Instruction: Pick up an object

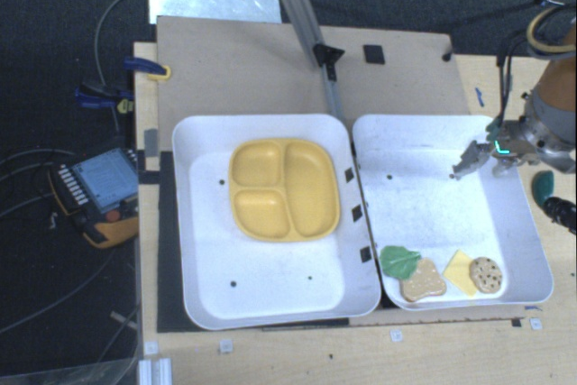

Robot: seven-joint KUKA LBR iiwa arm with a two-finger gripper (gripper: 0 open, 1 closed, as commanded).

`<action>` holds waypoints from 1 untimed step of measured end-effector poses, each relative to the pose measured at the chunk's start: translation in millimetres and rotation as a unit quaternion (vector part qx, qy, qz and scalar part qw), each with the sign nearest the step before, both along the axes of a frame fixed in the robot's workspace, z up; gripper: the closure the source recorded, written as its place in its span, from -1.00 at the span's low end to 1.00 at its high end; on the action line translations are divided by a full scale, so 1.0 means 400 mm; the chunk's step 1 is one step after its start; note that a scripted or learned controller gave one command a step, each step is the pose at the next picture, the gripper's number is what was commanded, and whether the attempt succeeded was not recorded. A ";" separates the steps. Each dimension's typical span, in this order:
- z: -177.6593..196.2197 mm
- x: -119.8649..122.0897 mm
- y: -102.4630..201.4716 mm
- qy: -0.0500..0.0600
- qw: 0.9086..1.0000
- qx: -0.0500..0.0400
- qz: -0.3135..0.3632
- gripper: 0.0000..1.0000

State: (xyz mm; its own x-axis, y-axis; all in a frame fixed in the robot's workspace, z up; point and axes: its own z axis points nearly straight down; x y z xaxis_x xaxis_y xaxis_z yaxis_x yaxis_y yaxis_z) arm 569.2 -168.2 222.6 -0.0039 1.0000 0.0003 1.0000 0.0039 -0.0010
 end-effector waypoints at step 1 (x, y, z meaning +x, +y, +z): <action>0.003 0.002 0.000 -0.001 1.000 0.000 0.000 -1.00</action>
State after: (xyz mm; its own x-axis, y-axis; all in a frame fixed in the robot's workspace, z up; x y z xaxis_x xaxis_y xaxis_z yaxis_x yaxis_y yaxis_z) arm 570.0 -168.2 223.7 -0.0044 1.0000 -0.0003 1.0000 0.0044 0.0018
